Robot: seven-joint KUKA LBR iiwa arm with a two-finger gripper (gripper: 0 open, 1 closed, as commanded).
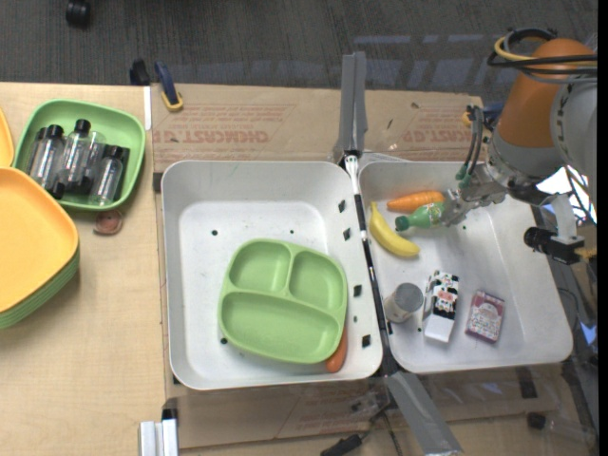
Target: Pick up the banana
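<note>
Banana point(391, 235) looks light, smooth, curved, so grab mid-body; gripper point(463, 200) at its 2 o'clock, opening can't tell.

the tabletop point(104, 350) is being covered at the middle by a cardboard sheet point(256, 126), on which two white bins are being carried side by side: the left bin point(180, 255) and the right bin point(532, 331). at the left, a green tray point(128, 160) and stacked orange plates point(33, 245) are being borne directly.
</note>
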